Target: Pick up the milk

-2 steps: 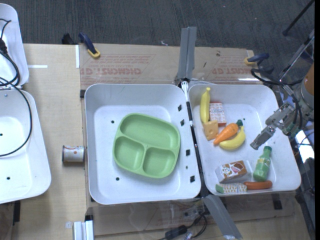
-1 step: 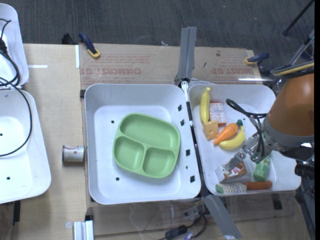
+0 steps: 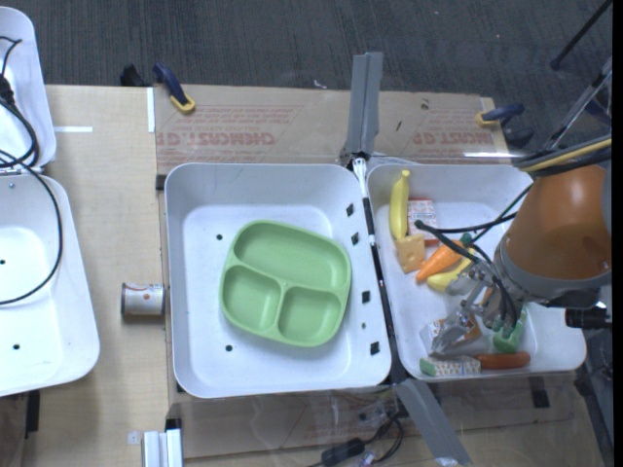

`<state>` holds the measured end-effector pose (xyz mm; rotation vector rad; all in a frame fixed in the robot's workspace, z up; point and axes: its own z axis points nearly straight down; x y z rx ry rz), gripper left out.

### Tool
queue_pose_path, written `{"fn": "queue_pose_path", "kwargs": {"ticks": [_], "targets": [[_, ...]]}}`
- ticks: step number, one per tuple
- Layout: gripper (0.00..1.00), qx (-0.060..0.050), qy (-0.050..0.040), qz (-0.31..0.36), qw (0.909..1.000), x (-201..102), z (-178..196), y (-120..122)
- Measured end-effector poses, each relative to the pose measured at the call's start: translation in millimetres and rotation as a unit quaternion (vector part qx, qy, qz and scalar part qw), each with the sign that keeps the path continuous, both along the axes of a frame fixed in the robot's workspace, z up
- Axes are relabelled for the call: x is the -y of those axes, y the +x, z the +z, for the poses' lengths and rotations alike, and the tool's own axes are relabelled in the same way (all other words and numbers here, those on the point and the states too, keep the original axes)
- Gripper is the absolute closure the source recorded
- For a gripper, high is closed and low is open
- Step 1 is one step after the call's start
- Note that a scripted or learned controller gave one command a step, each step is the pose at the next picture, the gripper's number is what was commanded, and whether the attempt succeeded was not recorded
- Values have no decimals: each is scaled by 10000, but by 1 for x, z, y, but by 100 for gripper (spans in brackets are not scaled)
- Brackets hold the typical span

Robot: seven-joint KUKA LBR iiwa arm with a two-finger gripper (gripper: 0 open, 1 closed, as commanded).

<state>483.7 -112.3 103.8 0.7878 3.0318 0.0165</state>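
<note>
In the right bin point(image 3: 555, 353), a small white carton with a red label, likely the milk point(image 3: 421, 209), lies at the back, just right of the yellow banana point(image 3: 398, 205). My gripper point(image 3: 474, 311) hangs low over the front half of that bin, below the orange wrist band point(image 3: 563, 224). It is well in front of the white carton. Directly under it lies a pale grey and orange packet point(image 3: 450, 337); whether the gripper touches it I cannot tell. Cables and the wrist hide part of the bin's middle.
The right bin also holds a cheese wedge point(image 3: 410, 253), a carrot point(image 3: 438, 262), a red pepper point(image 3: 503, 361) and a green piece point(image 3: 507, 336). The left bin point(image 3: 195, 261) carries a green divided plate point(image 3: 286, 283). A small can point(image 3: 143, 300) lies on the bench to the left.
</note>
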Motion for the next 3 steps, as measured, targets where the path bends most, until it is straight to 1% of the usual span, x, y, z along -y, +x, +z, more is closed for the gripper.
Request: {"fn": "queue_pose_path", "kwargs": {"ticks": [1, 2, 3], "targets": [[100, 18, 9, -16, 10000, 0, 14, 2], [100, -51, -39, -260, 9996, -94, 88, -5], [0, -54, -40, -266, 9996, -93, 87, -5]]}}
